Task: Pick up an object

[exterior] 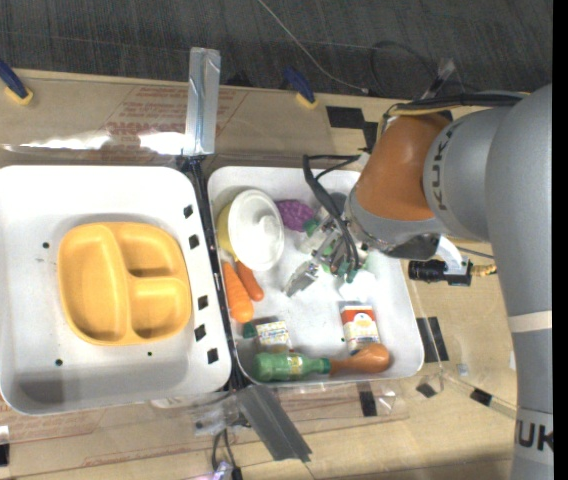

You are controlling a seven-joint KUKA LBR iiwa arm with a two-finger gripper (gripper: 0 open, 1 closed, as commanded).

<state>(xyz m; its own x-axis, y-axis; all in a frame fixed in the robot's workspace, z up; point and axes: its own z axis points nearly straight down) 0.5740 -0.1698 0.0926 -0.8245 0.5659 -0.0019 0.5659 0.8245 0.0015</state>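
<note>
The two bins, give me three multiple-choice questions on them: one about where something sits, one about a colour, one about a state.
1. Where does the yellow divided tray lie?
A. in the left bin
B. in the right bin
C. on the floor

2. What colour is the bottle along the right bin's near edge?
A. blue
B. green
C. black

3. How does the white bowl sit?
A. in the right bin, by the carrot
B. stacked on the yellow tray
C. hanging from the claw

Answers: 1 A, the tray fills the left bin's middle. 2 B, its body is green. 3 A, it rests in the right bin's far left corner, just above the carrot.
</note>
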